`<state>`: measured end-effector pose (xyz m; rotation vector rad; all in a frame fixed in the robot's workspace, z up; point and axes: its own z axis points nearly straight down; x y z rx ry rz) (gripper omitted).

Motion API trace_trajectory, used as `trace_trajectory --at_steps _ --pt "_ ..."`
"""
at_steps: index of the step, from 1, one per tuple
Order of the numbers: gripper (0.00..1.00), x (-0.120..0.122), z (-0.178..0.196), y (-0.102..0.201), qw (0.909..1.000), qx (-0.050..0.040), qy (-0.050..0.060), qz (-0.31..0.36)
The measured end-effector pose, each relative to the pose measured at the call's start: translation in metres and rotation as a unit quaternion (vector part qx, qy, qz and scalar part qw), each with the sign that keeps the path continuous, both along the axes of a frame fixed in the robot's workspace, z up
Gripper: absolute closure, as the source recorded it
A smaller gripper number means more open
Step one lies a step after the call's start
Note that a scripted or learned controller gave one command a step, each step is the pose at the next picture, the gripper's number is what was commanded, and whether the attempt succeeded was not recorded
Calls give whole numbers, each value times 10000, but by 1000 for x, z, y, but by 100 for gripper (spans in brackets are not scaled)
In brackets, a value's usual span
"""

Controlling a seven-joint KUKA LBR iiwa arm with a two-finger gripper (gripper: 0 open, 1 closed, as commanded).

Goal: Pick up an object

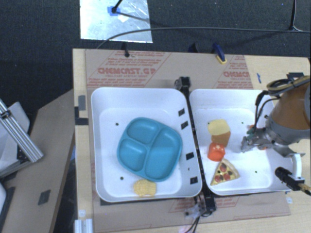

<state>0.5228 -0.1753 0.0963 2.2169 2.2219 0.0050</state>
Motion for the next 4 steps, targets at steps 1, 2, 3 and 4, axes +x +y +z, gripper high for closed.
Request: trace_trajectory --at_steps 1,2,3,4 --pt "100 6 45 -5 10000 -11 -7 9" --pt "100 11 89 -6 10000 -11 -9 14" --pt "100 14 135 -12 10000 -14 -10 14" --pt "100 15 164 -13 10000 -9 -4 20"
